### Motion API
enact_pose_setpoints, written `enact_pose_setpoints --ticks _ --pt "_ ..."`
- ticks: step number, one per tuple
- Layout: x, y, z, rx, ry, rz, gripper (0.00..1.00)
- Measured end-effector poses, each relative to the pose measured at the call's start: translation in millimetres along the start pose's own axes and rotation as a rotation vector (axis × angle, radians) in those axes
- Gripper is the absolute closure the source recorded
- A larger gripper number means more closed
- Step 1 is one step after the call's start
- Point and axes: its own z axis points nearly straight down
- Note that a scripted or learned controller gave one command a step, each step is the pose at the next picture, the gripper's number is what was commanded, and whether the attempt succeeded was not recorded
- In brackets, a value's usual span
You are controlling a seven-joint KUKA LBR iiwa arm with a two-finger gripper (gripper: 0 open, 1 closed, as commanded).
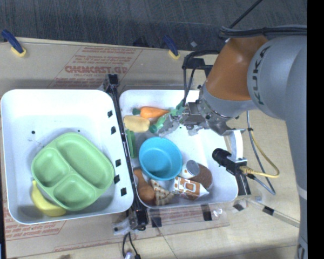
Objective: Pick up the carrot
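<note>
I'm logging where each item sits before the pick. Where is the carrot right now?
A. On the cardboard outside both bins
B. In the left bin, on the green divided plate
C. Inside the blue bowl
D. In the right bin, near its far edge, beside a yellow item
D: the carrot lies in the right bin near its far edge, just above a yellow item, apart from the blue bowl.

Yellow object (pixel 43 203) mostly under green plate (pixel 73 170)

carrot (pixel 152 112) top of rt bin (pixel 151 96), arm (pixel 243 74) above
</note>
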Motion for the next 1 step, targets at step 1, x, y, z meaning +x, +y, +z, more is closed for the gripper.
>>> enact_pose_setpoints --ticks 1 --pt "39.6 73.4 25.0 0.000 -0.005 0.103 0.00"
